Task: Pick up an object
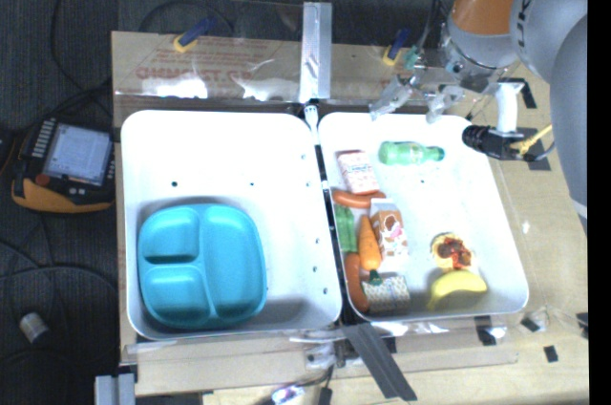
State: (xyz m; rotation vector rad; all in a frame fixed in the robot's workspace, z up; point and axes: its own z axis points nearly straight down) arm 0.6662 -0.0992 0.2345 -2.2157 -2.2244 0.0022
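Dark grey carpet (57, 298) surrounds a pale wooden bench (535, 231) that carries two shallow white bins side by side. The left bin (220, 155) holds a turquoise divided plate (202, 262) in its near corner. The right bin (487, 202) holds the small things: a green bottle (410, 153) lying near the far wall, a pink-and-white packet (358, 171), a sausage (355, 199), a carrot (368, 246), a printed carton (389, 233), a banana (456, 285) and a donut-like toy (452, 250). The gripper (410, 99) hangs over the right bin's far rim, fingers spread apart, nothing between them. A handheld pendant (72, 159) lies on the carpet at left.
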